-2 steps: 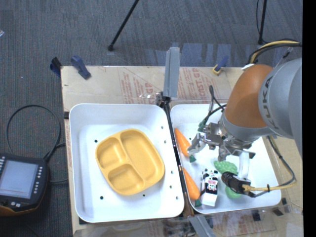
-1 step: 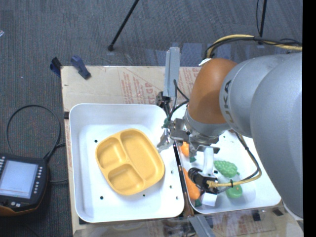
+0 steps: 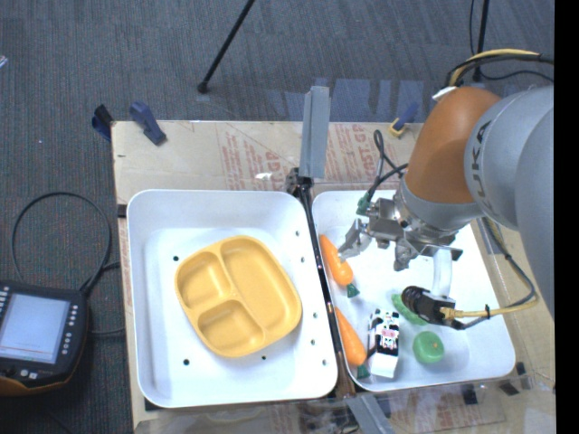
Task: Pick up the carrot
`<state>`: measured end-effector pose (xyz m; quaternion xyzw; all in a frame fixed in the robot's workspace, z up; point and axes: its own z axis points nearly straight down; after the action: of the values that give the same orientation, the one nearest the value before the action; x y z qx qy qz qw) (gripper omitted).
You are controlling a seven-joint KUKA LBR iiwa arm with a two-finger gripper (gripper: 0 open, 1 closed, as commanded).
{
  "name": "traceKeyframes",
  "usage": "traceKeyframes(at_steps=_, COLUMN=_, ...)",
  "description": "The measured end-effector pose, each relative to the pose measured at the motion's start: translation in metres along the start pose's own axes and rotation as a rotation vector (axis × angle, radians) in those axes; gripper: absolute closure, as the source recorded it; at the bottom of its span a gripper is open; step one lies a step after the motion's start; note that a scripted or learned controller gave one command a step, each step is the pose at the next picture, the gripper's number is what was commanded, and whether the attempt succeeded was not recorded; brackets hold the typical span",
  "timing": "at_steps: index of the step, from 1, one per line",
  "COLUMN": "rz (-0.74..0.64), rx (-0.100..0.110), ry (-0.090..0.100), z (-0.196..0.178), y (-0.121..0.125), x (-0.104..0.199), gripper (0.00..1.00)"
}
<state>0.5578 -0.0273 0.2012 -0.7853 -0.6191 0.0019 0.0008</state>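
The gripper (image 3: 375, 250) hangs low over the right bin (image 3: 493, 328), its two metal fingers spread apart with nothing between them, so the pick is not yet made; no carrot has been grasped or lifted. Just to the side of one fingertip lies the upper carrot (image 3: 336, 262), slanting along the bin's inner wall, a smooth orange cone with a small dark green stub at its lower end. It looks like a moulded plastic toy, hard and slightly glossy, and its taper may let it slip unless the fingers close across the thicker part. Further toward the front, against the same wall, lies the lower carrot (image 3: 351, 337), of the same shape and colour, also untouched. What is left, then, is the whole of the grasp: lining up over one carrot, closing and raising it. Beside the lower carrot stands a cow-patterned block (image 3: 386, 333), white with black patches and boxy in shape, and next to that a green round piece (image 3: 429, 346), smooth and matt. The left bin (image 3: 149, 242), shallow white plastic with rounded corners, holds a yellow plate (image 3: 237, 294) divided into three compartments, thick-rimmed and plainly plastic.
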Motion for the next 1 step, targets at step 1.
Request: traceKeyframes(at_steps=1, rz=-0.131, rx=0.004, ry=0.001, z=0.0161, y=-0.0625, x=-0.018, gripper=0.0)
